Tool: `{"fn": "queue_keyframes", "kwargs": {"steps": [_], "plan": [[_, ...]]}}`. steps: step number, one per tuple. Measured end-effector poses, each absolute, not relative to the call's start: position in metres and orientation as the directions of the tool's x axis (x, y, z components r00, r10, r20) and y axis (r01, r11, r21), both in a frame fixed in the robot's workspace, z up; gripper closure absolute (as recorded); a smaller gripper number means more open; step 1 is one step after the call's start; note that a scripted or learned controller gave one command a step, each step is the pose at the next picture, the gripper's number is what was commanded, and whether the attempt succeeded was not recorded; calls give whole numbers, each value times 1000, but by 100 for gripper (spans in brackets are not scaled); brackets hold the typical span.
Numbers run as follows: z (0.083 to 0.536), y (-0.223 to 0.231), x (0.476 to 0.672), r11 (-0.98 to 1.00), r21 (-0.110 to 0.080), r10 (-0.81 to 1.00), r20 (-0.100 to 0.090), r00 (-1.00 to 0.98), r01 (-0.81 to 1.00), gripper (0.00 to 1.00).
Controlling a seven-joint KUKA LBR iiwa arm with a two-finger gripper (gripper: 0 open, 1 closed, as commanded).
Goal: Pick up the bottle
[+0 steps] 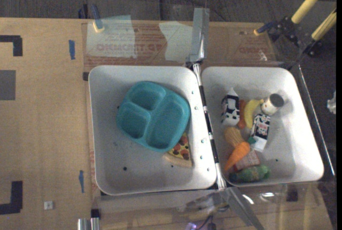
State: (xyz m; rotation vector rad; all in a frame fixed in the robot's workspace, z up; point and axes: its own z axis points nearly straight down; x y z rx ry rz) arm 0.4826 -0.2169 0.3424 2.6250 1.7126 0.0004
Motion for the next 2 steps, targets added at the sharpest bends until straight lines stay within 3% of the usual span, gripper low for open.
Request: {"fn": "queue_keyframes", "kwargs": {"steps": [1, 2], "plan": [[353, -217, 483, -402, 9, 916, -5, 402, 916, 100], [378, -190, 558, -517, 1, 856, -1, 517, 856, 100]]}}
